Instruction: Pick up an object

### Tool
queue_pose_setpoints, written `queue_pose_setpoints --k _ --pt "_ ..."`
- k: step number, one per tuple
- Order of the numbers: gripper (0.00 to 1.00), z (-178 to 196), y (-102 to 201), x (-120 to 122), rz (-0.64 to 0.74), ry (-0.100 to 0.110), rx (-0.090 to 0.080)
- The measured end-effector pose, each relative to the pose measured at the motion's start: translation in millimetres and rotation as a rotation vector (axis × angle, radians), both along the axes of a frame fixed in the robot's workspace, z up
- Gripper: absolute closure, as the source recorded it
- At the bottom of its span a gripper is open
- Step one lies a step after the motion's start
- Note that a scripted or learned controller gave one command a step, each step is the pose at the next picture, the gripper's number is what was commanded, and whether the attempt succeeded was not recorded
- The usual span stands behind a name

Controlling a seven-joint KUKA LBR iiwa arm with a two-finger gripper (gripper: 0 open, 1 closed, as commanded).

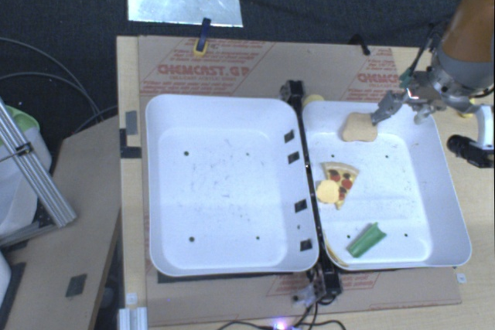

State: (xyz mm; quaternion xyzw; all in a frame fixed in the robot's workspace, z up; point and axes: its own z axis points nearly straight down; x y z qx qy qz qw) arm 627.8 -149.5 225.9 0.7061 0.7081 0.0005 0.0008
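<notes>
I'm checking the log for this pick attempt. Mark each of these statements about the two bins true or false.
1. The pizza slice lies in the right bin. True.
2. The green piece lies in the left bin. False: it lies in the right bin, near its front edge.
3. The tool is over the right bin's far side, next to the tan piece. True.
4. The pizza slice sits on top of the green piece. False: they lie apart.
5. The arm reaches over the left bin. False: it is over the right bin.
</notes>
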Motion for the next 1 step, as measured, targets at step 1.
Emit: queue_pose_setpoints --k 1 --pt "0.00 -149.6 50.7 25.1 0.006 0.008 0.004"
